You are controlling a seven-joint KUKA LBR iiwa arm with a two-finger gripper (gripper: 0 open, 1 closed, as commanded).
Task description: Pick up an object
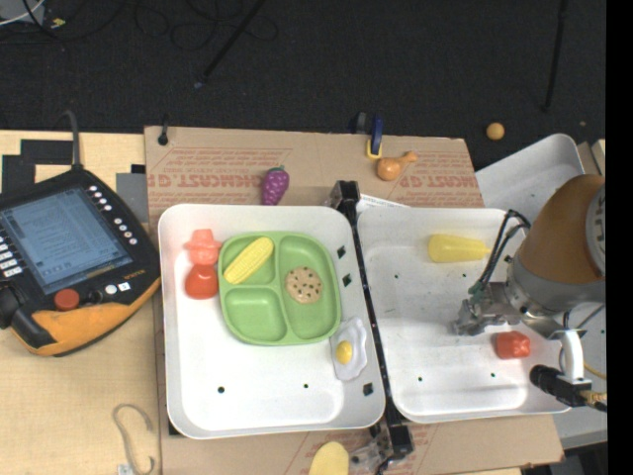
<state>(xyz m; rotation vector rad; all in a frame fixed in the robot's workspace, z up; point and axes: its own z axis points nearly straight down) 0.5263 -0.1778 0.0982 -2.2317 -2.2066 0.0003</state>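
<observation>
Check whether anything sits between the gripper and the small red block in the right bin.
Nothing visible does. The gripper hangs low over the right bin, and the red block lies just to its lower right on bare white floor. The yellow piece sits further back, out of that path.
</observation>
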